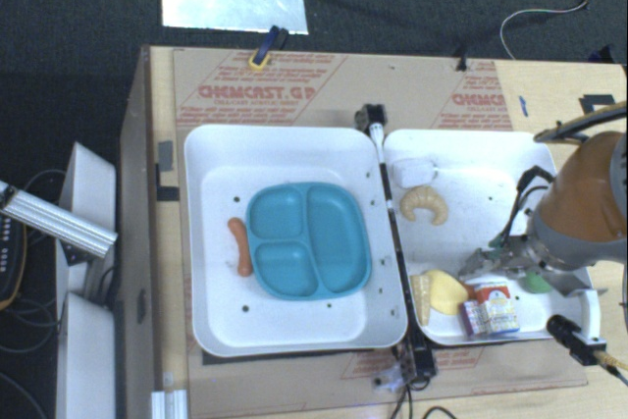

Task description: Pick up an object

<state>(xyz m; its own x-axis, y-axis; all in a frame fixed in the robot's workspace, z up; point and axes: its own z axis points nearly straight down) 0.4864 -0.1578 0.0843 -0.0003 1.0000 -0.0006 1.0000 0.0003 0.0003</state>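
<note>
orange band and grey wrist of my arm (589,201) hang low over the right bin (471,147), and the gripper (494,260) sits just above a red-and-white carton (491,307), beside a yellow wedge (444,289). i can't tell how the gripper is set from this angle, and i see nothing held. a croissant (424,204) lies apart, farther up. my worry: those items crowd the bin's near wall, so a descent may nudge the carton against the wedge or clip the rim and come up with nothing.

Two white bins (211,211), one blue tray (307,239), one sausage (240,246), one croissant (424,204), one carton (490,308)
</note>
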